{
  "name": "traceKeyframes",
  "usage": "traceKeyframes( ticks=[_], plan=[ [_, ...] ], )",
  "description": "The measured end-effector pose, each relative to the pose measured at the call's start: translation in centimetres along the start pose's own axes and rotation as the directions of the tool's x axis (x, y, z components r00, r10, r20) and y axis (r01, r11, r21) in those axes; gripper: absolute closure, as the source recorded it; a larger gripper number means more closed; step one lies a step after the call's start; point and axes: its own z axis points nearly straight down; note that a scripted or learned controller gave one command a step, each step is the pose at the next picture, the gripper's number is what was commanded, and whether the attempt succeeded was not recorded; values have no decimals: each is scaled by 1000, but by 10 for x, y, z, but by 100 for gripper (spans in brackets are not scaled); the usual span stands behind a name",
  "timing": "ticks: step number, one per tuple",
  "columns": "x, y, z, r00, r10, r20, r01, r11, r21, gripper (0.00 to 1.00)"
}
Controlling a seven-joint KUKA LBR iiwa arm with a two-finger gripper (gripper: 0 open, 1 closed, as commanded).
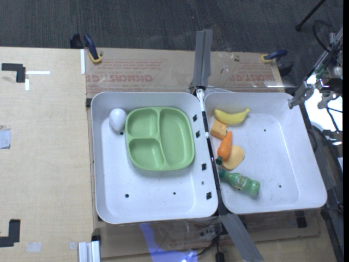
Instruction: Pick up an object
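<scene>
Bottle (pixel 240 182): lying untouched in right bin (pixel 283 162).
Hand (pixel 299 96): hovering at bin corner, state unclear.
Progress: nothing being lifted yet.

Parked at the upper right edge of the frame, arm (pixel 327 75) largely cut off by the border. Grey links and dark looping cables, slanting down and to the left. Ending in a blurred grey tip, apparently the gripper (pixel 301 96), too small and unclear to read further.
</scene>
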Motion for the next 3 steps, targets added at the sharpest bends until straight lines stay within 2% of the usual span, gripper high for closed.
traceKeyframes(
  ticks=[1,2,3],
  plan=[
    [-7,49,12,998,67,1,-67,998,-1,0],
    [54,45,162,996,-92,0,92,996,-2,0],
    [111,54,184,920,-391,2,391,920,-4,0]
  ],
)
